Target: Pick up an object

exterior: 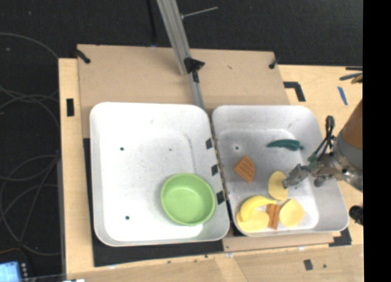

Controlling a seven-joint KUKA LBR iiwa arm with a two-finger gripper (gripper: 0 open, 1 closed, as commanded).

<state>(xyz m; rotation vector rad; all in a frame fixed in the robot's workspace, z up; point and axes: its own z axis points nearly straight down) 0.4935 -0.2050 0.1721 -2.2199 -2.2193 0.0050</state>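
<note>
From the camera view, the pincer (297,176) hangs low over the right bin (256,119), its tip just beside a pale yellow disc (277,184), while an orange waffle-like piece (245,168), a teal strip (285,144) and a heap of yellow pieces (269,212) lie around it (a green bowl (187,198) sits alone in the left bin (140,128)). I cannot tell the pincer's state, and nothing appears lifted, so I judge the pick is not yet done: grasping and raising remain.

Arm (353,134) reaching in from right, gripper (295,176) low, pointing left.
</note>
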